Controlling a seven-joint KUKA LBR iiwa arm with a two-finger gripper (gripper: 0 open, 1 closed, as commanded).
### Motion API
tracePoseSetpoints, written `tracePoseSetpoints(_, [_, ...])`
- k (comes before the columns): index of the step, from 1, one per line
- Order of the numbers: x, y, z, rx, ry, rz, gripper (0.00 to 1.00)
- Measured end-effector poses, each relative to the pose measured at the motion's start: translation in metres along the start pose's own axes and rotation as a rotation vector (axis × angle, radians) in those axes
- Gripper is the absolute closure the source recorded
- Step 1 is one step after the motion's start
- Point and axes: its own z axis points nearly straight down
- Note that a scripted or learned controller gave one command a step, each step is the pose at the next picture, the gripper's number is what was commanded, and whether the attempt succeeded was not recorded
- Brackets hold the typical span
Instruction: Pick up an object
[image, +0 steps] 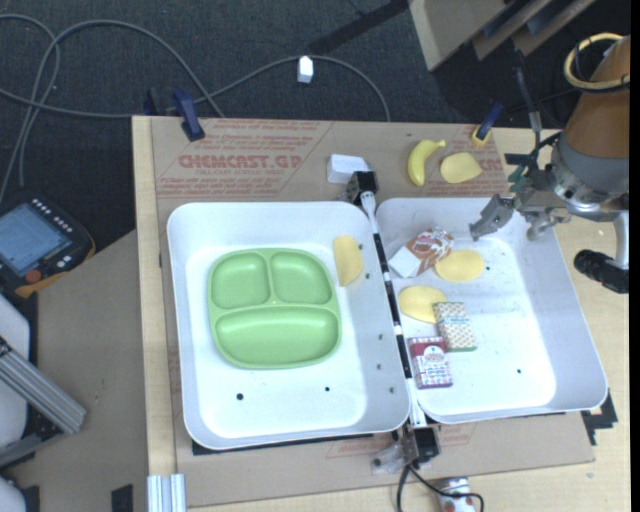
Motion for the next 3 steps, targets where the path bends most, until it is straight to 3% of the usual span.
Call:
tracePoseSetpoints(1, [0.014,0.007,0.114,0.0,0.0,-0.001,0.0])
tracePoseSetpoints(2, [0.014,0.008,0.102,-0.003,-0.001,-0.001,1.0])
tracePoseSetpoints(3, [0.094,-0.021,0.013,-0.001,0.0,-0.001,1.0])
